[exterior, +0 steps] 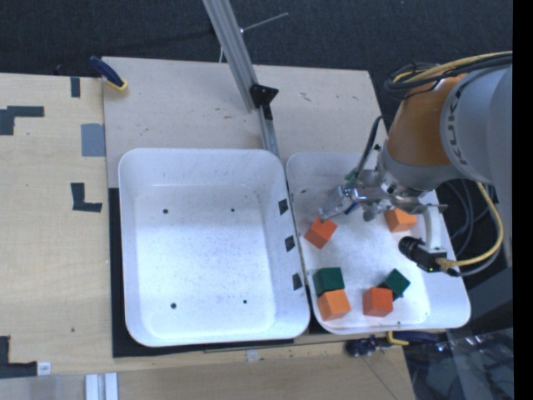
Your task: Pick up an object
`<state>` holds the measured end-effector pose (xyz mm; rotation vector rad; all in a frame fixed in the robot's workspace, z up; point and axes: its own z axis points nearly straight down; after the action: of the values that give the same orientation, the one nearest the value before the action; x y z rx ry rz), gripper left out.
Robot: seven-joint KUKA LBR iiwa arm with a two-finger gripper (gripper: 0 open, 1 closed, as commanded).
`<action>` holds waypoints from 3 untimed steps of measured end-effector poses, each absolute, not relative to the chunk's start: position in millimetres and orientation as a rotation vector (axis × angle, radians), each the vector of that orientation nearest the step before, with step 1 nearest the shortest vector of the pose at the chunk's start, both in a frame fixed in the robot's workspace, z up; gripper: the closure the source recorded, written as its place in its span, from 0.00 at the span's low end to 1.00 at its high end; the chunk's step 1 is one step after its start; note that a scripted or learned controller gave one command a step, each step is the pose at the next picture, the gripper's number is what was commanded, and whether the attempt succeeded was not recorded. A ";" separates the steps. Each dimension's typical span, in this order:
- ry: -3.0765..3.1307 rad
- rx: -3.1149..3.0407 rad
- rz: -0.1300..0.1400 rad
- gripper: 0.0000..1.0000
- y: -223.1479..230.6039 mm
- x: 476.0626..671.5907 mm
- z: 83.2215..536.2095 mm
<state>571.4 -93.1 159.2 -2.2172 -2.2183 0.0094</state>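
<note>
Orange cube (320,232): lies tilted on the floor of the right bin (312,169), near its left wall, untouched. Gripper (354,193): low over the bin, just up and right of that cube, apart from it; finger state cannot be told. Other stock, relative to the cube: second orange block (400,219) to the right under the arm (433,132); green block (328,279) on an orange one (334,304) below; red-orange block (377,301) and dark green block (396,282) lower right. Step, judged: approach, nothing lifted. Next: centre over one block, descend, close.
</note>
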 end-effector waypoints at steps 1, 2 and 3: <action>-2.233 -2.226 -0.021 0.00 -90.5 578.0 118.0; -2.234 -2.228 -0.018 1.00 -92.7 578.3 128.2; -2.226 -2.222 -0.003 1.00 -89.9 589.1 179.1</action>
<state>589.1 -89.9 179.1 -2.2216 -2.2260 -0.0033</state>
